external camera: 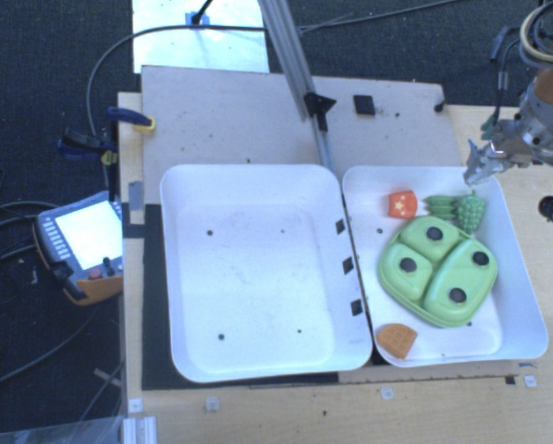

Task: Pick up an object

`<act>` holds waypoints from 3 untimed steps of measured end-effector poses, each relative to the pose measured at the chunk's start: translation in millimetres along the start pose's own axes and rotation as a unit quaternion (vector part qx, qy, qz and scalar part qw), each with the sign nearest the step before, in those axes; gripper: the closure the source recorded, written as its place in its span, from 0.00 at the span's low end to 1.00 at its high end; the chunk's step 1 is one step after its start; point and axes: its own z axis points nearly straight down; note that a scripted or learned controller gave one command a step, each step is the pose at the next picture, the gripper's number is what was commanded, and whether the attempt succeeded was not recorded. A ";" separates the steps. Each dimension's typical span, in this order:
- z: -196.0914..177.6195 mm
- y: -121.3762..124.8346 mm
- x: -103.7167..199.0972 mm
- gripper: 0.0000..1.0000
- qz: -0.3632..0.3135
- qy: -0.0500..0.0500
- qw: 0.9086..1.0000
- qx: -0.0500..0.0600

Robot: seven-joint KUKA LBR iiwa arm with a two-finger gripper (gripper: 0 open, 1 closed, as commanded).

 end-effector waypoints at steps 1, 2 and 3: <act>-25.2 1.5 0.0 1.00 0.000 0.000 1.000 0.000; -30.1 -0.4 51.8 1.00 -0.002 0.001 1.000 0.002; -14.9 -5.6 109.3 1.00 -0.001 0.001 1.000 0.002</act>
